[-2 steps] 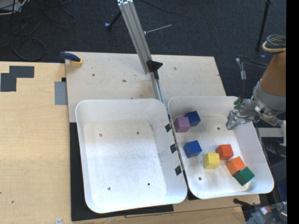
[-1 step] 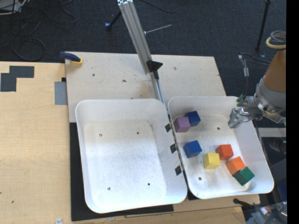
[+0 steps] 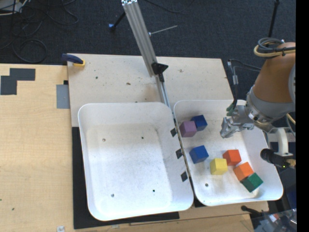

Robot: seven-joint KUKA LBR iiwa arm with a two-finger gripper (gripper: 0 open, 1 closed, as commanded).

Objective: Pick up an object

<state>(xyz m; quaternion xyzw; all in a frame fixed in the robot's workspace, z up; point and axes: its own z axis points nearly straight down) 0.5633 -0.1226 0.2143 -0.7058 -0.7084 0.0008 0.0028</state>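
The right bin point(image 3: 270, 190) holds several cubes. A purple cube point(image 3: 188, 128) touches a blue cube point(image 3: 199, 122) near the bin's left wall. A second blue cube point(image 3: 199, 153) lies below them. A yellow cube point(image 3: 218, 166), a red-orange cube point(image 3: 232, 156), an orange cube point(image 3: 243, 170) and a green cube point(image 3: 252, 181) cluster toward the front right. My gripper point(image 3: 231, 129) hangs over the bin's upper middle, right of the blue and purple pair and above the red-orange cube. No cube shows in it.
The left bin point(image 3: 96, 124) sits beside the right one, with black clips point(image 3: 178, 153) along the shared wall. A slanted aluminium post point(image 3: 142, 33) rises behind the bins. The arm's orange band point(image 3: 273, 81) looms over the right bin's far right corner.
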